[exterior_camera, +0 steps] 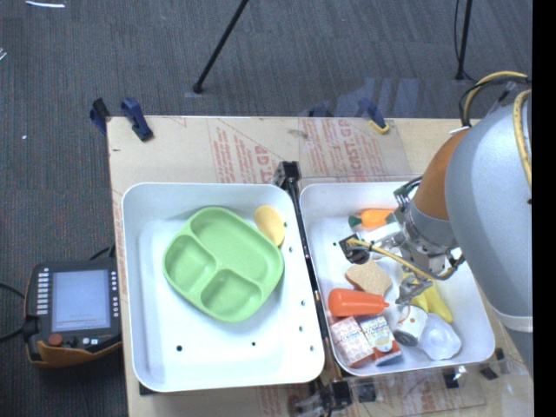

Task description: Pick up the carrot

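An orange carrot (356, 302) lies in the right bin (323, 200), near its front left, pointing right. A second, smaller orange piece with a green end (374, 218) rests near the bin's back edge. My gripper (407, 285) hangs low over the middle of the right bin, just right of the carrot's tip and beside a slice of bread (368, 278). Nothing orange shows in it. The grey arm and its orange band hide the bin's right side.
Around the gripper lie a banana (431, 301), a white can (408, 327), a pale lump (440, 341) and red-and-white cartons (365, 337). The left bin (139, 320) holds a green divided plate (224, 263) and a yellow fruit (270, 224). A pendant (76, 307) sits at left.
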Robot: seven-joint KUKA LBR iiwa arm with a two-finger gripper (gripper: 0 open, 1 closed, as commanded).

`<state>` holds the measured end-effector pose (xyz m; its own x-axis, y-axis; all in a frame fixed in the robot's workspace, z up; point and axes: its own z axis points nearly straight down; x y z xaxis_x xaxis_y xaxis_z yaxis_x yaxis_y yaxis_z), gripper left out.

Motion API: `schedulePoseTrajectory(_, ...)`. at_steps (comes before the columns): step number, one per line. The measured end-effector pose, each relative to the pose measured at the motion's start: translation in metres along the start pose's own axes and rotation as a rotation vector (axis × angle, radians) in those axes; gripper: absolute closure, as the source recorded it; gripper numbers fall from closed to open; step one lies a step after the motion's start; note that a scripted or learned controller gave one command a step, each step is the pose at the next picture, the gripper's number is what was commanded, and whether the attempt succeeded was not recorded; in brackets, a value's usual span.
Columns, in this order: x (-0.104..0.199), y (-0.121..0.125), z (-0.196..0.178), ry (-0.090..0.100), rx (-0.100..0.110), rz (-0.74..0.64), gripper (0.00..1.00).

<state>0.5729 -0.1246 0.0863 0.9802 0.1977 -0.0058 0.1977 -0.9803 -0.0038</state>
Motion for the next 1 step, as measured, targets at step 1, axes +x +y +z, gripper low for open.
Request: schedulePoseTrajectory(1,0.0539,-0.0311,-0.0001,0.002,0.002,-0.006,0.00)
